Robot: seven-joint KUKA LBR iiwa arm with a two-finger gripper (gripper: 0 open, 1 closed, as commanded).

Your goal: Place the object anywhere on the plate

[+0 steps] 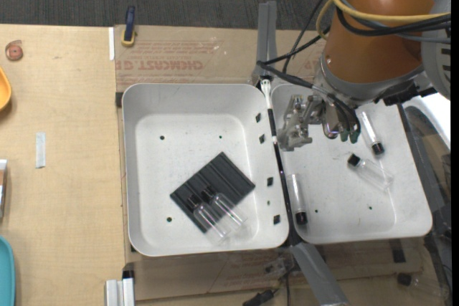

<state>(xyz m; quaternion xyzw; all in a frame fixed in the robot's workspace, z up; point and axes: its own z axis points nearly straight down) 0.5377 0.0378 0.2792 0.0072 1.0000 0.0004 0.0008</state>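
**Clear plastic vials (219,215) on the black ribbed square plate (215,179)**

Two lie across its lower edge in the left white bin (150,175). Over the right white bin's (337,208) left side hangs the hand (292,134); whether it grips anything cannot be told. Three more capped vials (371,170) lie near it.

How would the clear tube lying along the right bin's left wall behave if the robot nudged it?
The clear tube looks round and lies flat, so it would probably roll, though the wall beside it may stop it. It seems small and see-through, so it is likely light and slick. Its material is unclear; glass could crack.
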